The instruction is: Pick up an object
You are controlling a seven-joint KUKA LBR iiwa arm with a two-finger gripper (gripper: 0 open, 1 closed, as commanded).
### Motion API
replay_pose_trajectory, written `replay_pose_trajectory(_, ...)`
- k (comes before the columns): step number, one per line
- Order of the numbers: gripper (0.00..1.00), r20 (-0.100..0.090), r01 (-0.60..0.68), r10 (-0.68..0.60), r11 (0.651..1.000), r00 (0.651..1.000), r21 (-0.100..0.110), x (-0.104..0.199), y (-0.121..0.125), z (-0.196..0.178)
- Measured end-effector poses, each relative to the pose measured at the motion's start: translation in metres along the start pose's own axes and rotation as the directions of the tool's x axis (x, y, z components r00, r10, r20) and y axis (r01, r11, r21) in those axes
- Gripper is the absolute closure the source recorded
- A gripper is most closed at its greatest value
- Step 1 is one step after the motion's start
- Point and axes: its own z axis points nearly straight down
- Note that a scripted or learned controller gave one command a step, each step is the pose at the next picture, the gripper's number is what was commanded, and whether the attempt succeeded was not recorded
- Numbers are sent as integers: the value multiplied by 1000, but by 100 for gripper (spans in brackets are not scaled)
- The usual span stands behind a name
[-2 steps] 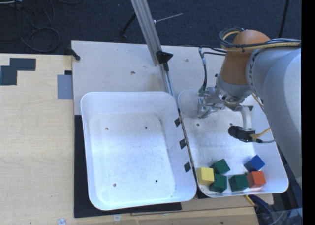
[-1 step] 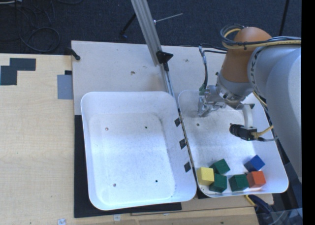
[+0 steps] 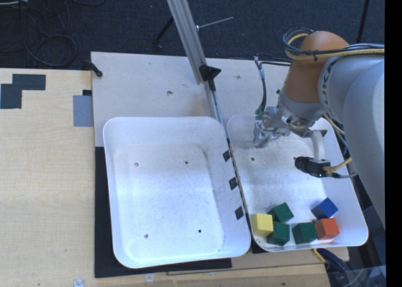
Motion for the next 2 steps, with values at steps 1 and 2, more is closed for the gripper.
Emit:
replay_pose_trajectory(1, 100, -4, -40, 40, 999, 999, -13, -16, -36, 38)
replay_pose_trajectory(2, 100, -1, -36, 36, 999, 999, -19, 0, -12, -67)
